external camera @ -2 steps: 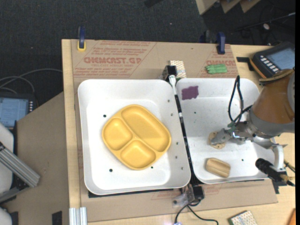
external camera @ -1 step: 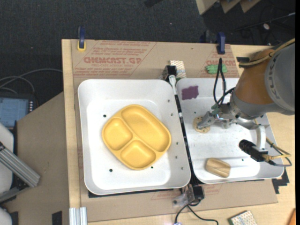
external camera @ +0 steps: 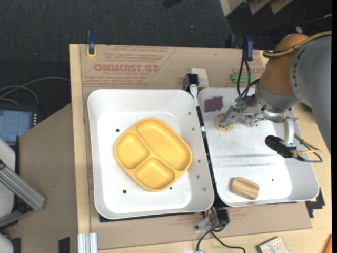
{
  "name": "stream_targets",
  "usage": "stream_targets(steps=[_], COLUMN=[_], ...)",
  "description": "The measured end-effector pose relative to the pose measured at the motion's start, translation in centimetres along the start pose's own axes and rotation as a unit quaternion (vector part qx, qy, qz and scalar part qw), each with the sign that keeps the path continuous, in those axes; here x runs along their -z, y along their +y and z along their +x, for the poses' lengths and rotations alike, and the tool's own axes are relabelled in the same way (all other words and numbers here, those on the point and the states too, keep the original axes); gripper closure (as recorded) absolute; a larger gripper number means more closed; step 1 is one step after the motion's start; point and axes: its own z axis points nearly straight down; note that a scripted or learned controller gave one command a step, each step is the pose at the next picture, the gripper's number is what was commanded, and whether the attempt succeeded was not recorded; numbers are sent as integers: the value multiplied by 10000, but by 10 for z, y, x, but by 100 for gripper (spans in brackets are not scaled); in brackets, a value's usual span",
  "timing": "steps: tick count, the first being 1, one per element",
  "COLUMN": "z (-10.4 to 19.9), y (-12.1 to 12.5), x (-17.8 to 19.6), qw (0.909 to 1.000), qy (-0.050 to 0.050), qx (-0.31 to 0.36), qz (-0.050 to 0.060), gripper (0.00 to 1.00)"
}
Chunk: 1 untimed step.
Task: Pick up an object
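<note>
Three small things lie in the right bin [external camera: 295, 191]. A tan, roll-shaped object [external camera: 245, 188] rests near the front edge. A flat purple square [external camera: 212, 104] sits at the back left. A small round tan piece [external camera: 225, 125] lies just in front of the square. My gripper [external camera: 231, 118] hangs low over the bin's back left part, its tip right beside the round tan piece, with the grey arm and orange band [external camera: 276, 73] behind it. Nothing shows as held.
The left bin [external camera: 100, 141] holds a yellow divided plate [external camera: 152, 153]. A black part with a cable [external camera: 281, 146] sticks out below the wrist over the right bin's middle. Clamps and a small striped block [external camera: 199, 78] stand at the bench's back edge.
</note>
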Motion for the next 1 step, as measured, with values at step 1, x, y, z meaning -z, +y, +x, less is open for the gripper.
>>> stream_targets(steps=[1], z=[4], y=[38], x=[-1], qw=[10000], qy=[24], qx=[11], qz=[91], gripper=[0])
